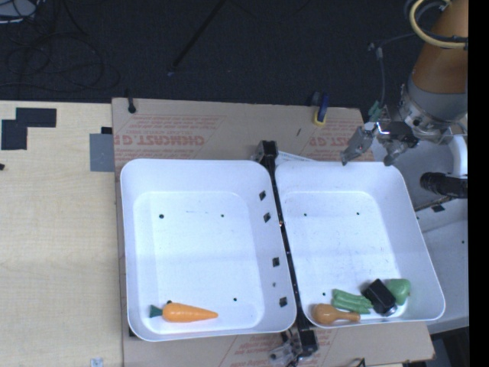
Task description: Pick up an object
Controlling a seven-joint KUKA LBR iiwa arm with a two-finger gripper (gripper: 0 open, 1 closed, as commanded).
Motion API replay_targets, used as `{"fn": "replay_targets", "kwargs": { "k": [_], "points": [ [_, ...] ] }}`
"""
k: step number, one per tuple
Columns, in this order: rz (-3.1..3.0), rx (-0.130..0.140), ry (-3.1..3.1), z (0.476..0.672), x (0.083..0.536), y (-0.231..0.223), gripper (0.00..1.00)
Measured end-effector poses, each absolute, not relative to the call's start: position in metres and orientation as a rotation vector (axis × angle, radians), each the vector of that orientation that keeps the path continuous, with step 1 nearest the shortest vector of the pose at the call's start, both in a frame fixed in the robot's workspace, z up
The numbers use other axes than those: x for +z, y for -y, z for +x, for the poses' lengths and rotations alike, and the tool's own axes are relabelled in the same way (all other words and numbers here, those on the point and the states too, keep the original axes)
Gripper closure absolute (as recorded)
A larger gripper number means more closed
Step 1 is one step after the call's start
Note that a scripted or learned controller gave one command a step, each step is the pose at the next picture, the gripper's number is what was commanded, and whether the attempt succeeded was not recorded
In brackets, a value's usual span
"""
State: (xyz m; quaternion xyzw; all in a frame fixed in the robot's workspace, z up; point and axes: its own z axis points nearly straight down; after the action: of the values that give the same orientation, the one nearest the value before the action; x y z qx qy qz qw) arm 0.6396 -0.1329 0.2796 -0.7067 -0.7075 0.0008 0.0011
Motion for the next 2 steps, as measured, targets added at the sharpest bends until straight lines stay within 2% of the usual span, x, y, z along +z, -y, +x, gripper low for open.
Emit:
{"fn": "replay_targets", "kwargs": {
  "k": [1,2],
  "points": [
    [-2.227,-0.013,2.238,0.645,0.467,0.148,0.0],
    [-2.201,0.014,2.22,0.642,0.271,0.034,0.0]
  ]
}}
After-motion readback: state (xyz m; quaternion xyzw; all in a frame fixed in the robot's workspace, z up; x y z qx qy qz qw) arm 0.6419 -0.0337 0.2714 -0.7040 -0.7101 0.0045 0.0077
